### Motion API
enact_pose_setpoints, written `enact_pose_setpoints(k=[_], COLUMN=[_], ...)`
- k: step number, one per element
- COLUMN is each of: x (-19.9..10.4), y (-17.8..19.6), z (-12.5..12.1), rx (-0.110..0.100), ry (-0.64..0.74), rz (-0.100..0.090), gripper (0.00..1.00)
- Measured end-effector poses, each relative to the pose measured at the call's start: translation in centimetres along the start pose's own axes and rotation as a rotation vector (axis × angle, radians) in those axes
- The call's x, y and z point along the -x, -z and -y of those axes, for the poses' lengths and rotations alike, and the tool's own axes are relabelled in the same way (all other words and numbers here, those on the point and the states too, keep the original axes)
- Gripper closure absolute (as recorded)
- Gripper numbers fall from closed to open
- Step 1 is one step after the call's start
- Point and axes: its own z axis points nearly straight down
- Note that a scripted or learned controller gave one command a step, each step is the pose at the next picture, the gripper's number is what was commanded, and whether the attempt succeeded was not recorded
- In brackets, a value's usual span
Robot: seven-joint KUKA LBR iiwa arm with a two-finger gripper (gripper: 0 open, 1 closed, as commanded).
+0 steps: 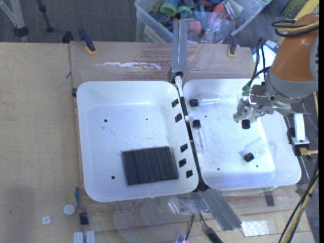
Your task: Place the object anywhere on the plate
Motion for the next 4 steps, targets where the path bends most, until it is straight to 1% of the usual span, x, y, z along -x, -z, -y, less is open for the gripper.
enact_pose_setpoints(k=[1, 2, 3, 4], x=[-3.0, -10.6, -16.6, -18.0], y=[-3.8, -3.7, -2.2, -3.7], z=[0.6, -1.4, -1.4, 0.8], rx=[-0.005, -0.001, -0.001, 0.000], ry=[-0.600, -0.794, -0.914, -1.281], rz=[0.000, 0.001, 0.001, -0.001], gripper=[1.00, 1.00, 1.00, 1.00])
